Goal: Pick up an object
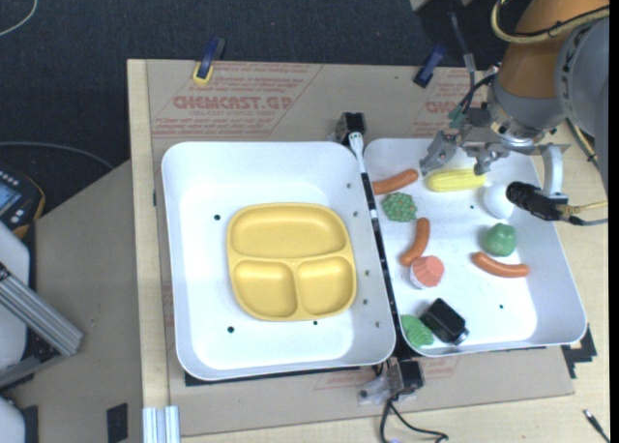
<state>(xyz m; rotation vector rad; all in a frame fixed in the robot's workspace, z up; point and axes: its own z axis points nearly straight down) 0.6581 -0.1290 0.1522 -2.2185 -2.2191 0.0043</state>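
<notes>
Cardboard sheeting printed with red lettering covers the bench, and two shallow white bins sit on it side by side, their inner rims touching along a dark seam.

Right bin: toy corn cob, yellow, lying crosswise near the far rim. Gripper is directly over it, the fingers spread, one either side of the cob's far edge; from this angle I cannot tell whether they touch it, and the cob rests on the bin floor, not lifted. Grey arm with orange band enters from the right, leaning over the bin's far right corner.

Outward from the cob:
- orange toy sausage just left of it, close to the seam-side wall
- green broccoli piece just below that sausage
- white rounded object to the cob's right, beside a black part mounted on the arm
- red-orange sausage, angled, mid-bin, its lower end at a pink and white round piece
- green round toy, with another orange sausage just beneath it
- black block near the front rim, overlapping a green leafy piece in the front left corner

Open floor in this bin: centre strip between the angled sausage and the green round toy, and the front right corner.

Left bin: one yellow divided plate, roughly central, white floor showing all around it.
</notes>
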